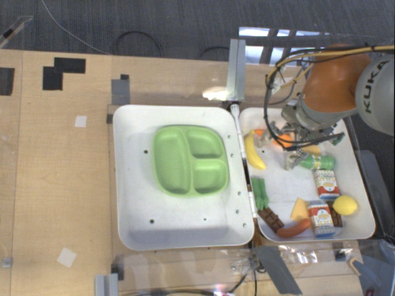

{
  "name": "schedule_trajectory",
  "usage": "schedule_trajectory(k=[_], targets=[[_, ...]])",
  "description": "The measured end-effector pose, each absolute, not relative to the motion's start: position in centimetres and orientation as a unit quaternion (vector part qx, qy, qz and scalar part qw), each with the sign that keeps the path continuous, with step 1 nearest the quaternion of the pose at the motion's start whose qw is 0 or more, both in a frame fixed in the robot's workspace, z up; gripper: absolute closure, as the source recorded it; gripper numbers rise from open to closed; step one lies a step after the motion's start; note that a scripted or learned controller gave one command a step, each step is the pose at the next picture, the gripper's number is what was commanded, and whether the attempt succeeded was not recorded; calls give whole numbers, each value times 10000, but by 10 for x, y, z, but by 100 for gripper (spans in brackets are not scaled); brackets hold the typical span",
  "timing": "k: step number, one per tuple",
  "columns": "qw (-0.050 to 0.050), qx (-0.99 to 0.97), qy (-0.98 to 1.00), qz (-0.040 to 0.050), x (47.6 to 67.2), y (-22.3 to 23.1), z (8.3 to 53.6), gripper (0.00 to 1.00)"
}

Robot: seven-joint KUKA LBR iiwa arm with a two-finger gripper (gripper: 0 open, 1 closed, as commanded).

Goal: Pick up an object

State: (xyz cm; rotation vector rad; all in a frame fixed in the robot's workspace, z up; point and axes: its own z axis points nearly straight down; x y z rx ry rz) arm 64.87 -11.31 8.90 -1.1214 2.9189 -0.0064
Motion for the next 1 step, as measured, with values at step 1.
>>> schedule_trajectory(k=[1], targets=[[20,-2954,9554,5,669,-112,88,0]])
